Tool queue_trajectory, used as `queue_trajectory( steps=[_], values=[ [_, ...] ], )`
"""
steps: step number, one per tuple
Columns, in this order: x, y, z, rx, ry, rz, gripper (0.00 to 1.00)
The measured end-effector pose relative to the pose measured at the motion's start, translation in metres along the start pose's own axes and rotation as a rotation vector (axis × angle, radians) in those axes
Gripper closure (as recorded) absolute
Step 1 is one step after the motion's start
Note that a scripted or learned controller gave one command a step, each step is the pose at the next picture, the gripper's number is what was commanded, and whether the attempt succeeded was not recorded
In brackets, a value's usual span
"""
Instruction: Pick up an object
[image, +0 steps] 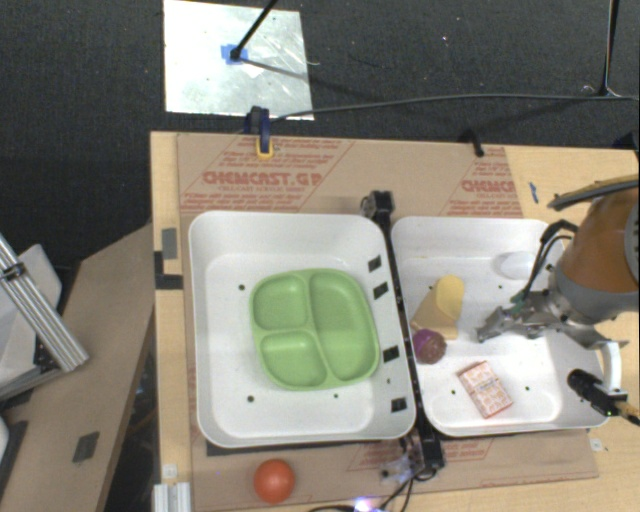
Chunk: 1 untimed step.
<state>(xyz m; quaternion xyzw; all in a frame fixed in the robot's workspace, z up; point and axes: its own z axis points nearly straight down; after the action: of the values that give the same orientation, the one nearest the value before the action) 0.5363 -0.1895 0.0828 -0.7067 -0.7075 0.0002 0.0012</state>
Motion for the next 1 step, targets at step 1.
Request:
queue_trajectory(
  steps=[1],
  values=[
    [-0.0006,0.0016,-0.0127,-0.006,-0.002,0.0,1.0]
  ],
)
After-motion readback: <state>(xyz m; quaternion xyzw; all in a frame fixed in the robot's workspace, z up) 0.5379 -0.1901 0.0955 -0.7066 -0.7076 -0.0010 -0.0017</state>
